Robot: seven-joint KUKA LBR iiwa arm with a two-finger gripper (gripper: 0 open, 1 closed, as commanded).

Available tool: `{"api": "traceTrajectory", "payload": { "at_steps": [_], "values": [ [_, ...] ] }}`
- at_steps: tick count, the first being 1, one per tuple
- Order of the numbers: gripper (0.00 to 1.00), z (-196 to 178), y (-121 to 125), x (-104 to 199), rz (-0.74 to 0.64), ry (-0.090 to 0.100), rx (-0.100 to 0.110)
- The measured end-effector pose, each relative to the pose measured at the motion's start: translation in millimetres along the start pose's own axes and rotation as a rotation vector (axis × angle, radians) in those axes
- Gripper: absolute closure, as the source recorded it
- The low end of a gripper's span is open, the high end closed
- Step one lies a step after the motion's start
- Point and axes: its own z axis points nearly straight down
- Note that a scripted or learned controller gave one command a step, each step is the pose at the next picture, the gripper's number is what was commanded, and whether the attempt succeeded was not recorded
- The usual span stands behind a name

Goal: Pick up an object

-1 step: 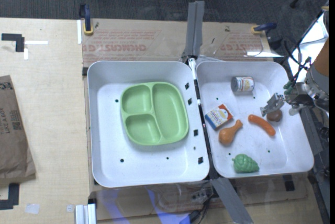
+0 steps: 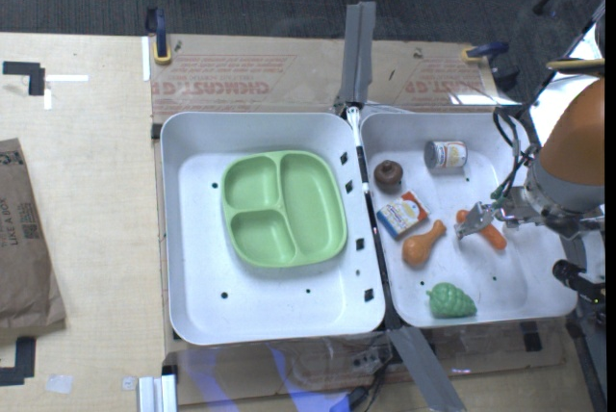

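An orange toy carrot (image 2: 489,235) is being seen in the right bin (image 2: 500,299), near its right side. It is small, long and bright orange, and it is lying on a slant on the white floor. The gripper (image 2: 471,224) is being held right over the carrot's left end. Its two thin metal fingers are being kept a little apart, and one end of the carrot is being pinched or just touched between them; which one cannot be told.

Just to the left, an orange toy chicken leg (image 2: 423,245) is being shown lying flat. Beside that, a small snack box (image 2: 401,214) in blue, white and orange is being shown. A dark brown round thing (image 2: 388,173) is sitting above the box. A small tin can (image 2: 446,155) is lying on its side near the back wall. A bumpy green toy (image 2: 451,300) is resting near the front wall.

In the left bin (image 2: 192,285), a pale green tray (image 2: 285,207) with three parts is being held.
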Motion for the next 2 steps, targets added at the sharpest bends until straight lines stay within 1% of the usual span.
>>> {"api": "traceTrajectory", "payload": {
  "at_steps": [1,2],
  "values": [
    [1.0,-9,0,-1,0.004,0.0,0.0],
    [1.0,-126,21,70,-0.048,-0.001,0.0]
  ]
}}
